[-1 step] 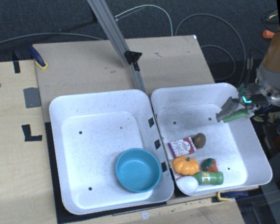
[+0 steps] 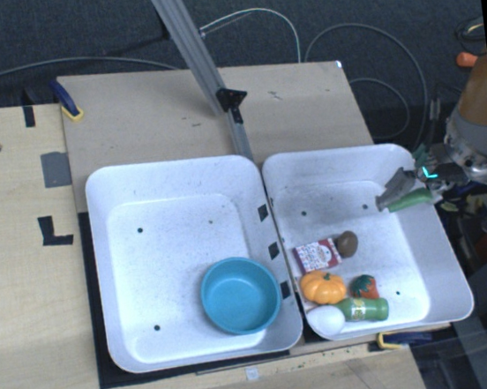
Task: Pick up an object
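the gripper (image 2: pixel 387 200) is being held over the right bin (image 2: pixel 428 245), near its right wall; whether it is spread or pressed together cannot be told. nothing is being gripped. clustered at the bin's near edge are being seen a red packet (image 2: pixel 315 254), brown ball (image 2: pixel 347 243), orange pumpkin (image 2: pixel 323 288), white egg (image 2: pixel 326 321) and green bottle (image 2: pixel 365 309). a blue bowl (image 2: pixel 240 295) is being kept in the left bin (image 2: pixel 144 247).

Two bins sit side by side on the bench (image 2: pixel 170 110). In the left bin (image 2: pixel 110 198) a bowl (image 2: pixel 239 295) lies at the near right corner. In the right bin (image 2: pixel 441 279) the things cluster at the near left corner, all measured from the pumpkin (image 2: pixel 324 288): a packet (image 2: pixel 315 254) just behind it, a ball (image 2: pixel 347 243) behind and right, an egg (image 2: pixel 325 321) just before it, a bottle (image 2: pixel 364 308) right of the egg, and a small fruit (image 2: pixel 363 286) to the pumpkin's right. The gripper (image 2: pixel 395 196) hangs over the far right side of that bin, well apart from the pumpkin.
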{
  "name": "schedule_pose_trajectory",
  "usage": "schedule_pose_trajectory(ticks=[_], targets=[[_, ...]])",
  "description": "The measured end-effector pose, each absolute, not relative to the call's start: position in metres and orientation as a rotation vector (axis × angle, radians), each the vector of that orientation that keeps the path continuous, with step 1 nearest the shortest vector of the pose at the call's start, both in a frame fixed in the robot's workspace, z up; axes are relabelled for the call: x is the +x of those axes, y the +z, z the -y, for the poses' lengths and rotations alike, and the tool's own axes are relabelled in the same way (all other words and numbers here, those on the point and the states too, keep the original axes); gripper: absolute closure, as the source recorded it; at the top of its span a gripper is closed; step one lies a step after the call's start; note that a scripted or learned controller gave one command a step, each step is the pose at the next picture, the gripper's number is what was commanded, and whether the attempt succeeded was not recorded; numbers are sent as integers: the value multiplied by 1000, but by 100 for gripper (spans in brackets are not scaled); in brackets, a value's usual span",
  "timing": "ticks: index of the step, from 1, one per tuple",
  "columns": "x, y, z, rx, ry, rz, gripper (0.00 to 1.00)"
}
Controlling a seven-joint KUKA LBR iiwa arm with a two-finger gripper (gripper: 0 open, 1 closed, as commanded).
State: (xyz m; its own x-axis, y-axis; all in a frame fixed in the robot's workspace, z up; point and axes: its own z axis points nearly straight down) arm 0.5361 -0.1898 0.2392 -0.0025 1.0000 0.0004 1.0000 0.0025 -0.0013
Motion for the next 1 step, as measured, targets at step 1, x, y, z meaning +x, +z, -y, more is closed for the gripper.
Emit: schedule_pose_trajectory(ticks=[1], targets=[[540, 194, 186, -2216, 6, 2220, 0]])
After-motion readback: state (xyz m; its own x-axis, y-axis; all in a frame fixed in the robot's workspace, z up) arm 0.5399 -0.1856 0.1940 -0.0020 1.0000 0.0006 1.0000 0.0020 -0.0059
